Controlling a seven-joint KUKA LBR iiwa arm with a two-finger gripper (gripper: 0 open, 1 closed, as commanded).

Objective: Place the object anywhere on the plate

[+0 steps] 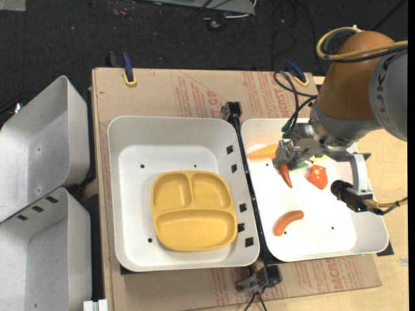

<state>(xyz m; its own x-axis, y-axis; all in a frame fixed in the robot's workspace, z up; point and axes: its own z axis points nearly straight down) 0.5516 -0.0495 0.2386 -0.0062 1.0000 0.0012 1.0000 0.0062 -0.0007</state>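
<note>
Brown cardboard-topped bench (168,89) carries two shallow white plastic bins side by side. Left white bin (130,141) holds yellow three-compartment plastic plate (193,210), flat at bin centre. Right white bin (363,238) holds toy food: orange carrot (261,151) near far left corner, red strawberry-like piece (317,177) mid-bin, orange-red sausage (287,221) toward near edge. Gripper (287,164) low over right bin, closed on slim red chili pepper (286,175), pointed tip hanging down, green bit (299,166) beside it.

Arm (363,76) cut off at right edge, gripper (290,159) fingers too small to resolve, green item (299,166) mostly hidden under gripper, carrot (262,151) right end covered by gripper.
</note>
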